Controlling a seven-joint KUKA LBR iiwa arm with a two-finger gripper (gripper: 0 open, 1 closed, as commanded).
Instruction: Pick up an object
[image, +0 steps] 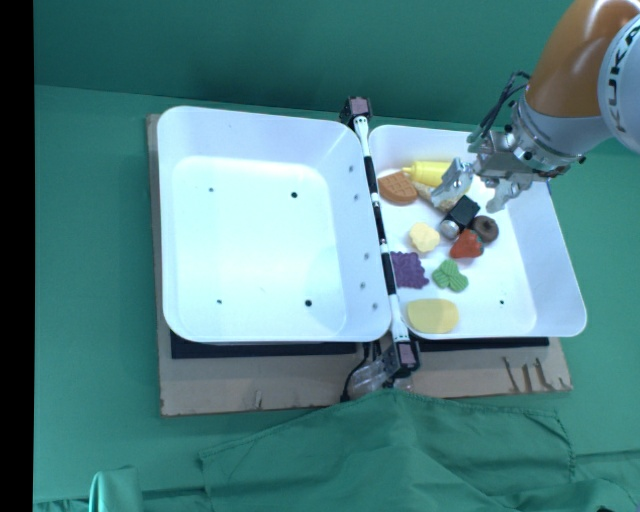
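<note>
The hand (478, 196) hovered in the right bin (560, 290); whether it was open or closed could not be told. A small black block (462, 211) lay just beneath it. A descent risked nudging the crowded brown ring (486, 228), red piece (466, 245) and yellow bottle (432, 172) alongside, spoiling any clean grasp.

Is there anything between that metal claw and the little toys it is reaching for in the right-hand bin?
Nothing visible blocks it. The tool hangs directly above the toys at the far side of the right bin, next to the yellow piece and the small black block. The toys lie crowded together, so neighbours sit close to any one it picks.
</note>
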